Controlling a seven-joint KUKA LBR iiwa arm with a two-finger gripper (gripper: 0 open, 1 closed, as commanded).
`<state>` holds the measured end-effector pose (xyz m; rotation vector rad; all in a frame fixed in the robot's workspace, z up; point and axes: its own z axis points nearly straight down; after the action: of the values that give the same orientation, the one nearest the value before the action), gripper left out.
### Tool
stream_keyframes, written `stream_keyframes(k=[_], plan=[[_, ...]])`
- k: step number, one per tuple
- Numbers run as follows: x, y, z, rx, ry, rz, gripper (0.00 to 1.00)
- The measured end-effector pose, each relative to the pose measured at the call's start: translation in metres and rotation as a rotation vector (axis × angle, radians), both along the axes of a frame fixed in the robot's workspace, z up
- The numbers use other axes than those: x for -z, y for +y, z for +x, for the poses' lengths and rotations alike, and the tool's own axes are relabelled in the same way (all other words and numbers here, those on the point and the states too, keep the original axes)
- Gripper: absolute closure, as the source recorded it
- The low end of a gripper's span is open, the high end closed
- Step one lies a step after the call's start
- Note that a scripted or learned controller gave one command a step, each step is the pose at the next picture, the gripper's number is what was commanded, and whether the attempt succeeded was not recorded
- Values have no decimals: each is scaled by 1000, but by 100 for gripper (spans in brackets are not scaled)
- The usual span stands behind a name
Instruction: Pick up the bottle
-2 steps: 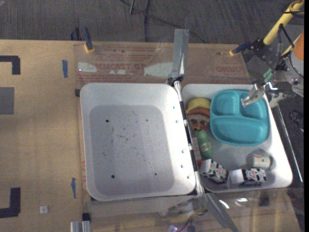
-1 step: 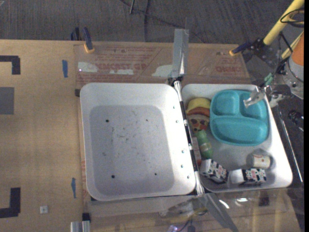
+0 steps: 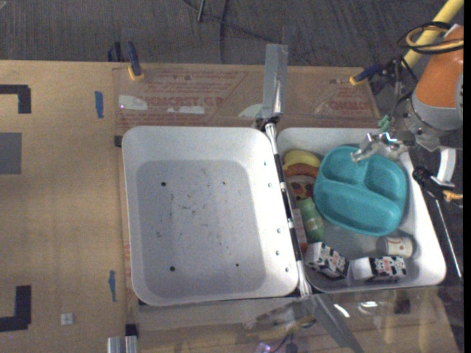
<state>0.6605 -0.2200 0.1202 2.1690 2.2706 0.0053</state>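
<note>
The bottle (image 3: 311,220) is small and green. It lies along the left wall of the right bin (image 3: 434,259), partly tucked under the edge of a teal divided plate (image 3: 362,190). My gripper (image 3: 374,148) hangs over the plate's far rim, up and to the right of the bottle and well apart from it. Nothing shows in its grasp. The grey wrist with its orange band (image 3: 441,79) reaches in from the upper right.
A yellow and orange item (image 3: 300,169) lies just beyond the bottle. Two black-and-white patterned cartons (image 3: 328,259) (image 3: 383,267) and a small jar (image 3: 398,246) sit along the right bin's near wall. The left bin (image 3: 132,197) stands beside it, across a metal divider (image 3: 274,79).
</note>
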Motion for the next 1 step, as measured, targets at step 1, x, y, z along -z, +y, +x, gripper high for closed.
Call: stream_keyframes(k=[1], plan=[[11, 3, -27, 69, -6, 3, 0]])
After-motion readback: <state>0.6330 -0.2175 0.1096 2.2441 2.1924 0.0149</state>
